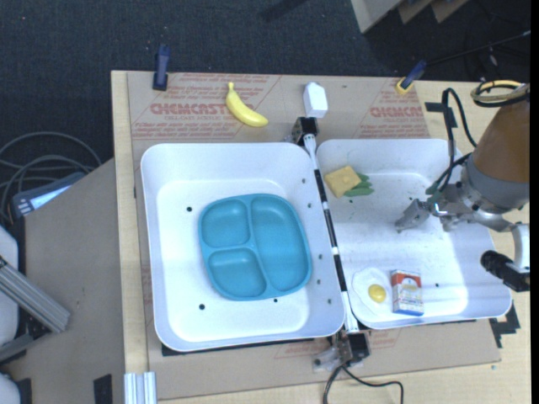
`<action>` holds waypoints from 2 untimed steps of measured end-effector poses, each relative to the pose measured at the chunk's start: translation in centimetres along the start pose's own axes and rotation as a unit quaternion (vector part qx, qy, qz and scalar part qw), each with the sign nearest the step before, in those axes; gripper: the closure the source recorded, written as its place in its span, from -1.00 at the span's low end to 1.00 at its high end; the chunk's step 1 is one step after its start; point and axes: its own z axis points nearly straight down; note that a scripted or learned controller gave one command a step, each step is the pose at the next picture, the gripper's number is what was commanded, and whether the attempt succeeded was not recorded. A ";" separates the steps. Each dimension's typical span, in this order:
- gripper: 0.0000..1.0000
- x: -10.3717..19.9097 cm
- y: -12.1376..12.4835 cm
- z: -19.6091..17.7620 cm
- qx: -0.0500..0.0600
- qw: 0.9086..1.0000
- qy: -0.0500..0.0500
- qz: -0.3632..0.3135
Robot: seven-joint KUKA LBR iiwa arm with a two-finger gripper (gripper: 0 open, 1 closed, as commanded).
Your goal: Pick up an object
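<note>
My bench (126, 225) carries two white bins. The left bin (168, 183) holds a blue divided plate (253, 245) at frame centre. The right bin (404, 158) holds a yellow sponge (343, 180) at its upper left, a small carton (407, 292) and a fried-egg toy (371, 291) at its lower edge. A banana (243, 108) lies on the bench, upper centre. My claw (417, 215) hovers mid-bin, gripping nothing; whether it is spread or closed I cannot tell.

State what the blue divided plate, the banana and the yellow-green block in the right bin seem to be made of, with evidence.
Blue divided plate: likely moulded plastic; uniform colour, smooth soft sheen. Banana: probably a plastic toy; even glossy yellow, no blemishes. Yellow-green block: possibly a sponge; matte yellow slab with a green layer, though too small to confirm.
</note>
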 end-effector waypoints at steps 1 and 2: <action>-1.00 4.4 -3.9 4.8 0.002 1.000 0.001 -0.001; -1.00 7.4 5.4 4.7 0.000 1.000 0.001 -0.001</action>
